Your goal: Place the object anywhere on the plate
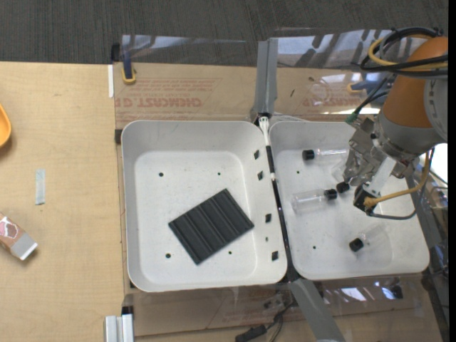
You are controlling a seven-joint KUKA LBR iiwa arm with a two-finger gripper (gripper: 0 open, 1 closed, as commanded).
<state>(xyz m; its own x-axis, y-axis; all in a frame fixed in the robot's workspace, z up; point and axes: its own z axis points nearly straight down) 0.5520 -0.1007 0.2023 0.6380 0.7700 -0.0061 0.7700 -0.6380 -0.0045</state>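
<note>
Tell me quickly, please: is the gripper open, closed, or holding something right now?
Gripper: cannot be told. It hangs over the right bin, close above a clear tube with a black cap.

light: we see bright, even light | glare: shiny streaks on the clear wall (192,45) at the bench's far edge | shadows: soft, faint | focus: sharp

Two bins sit side by side on the bench. The left bin (135,212) contains a ridged plate (211,226), lying near its front edge. The right bin (406,262) contains three capped vials: one (320,154) near the rear edge, one (313,199) centrally, one (365,241) toward the front right corner. The gripper (354,179) hangs over the right bin, just right of the central vial.
</note>
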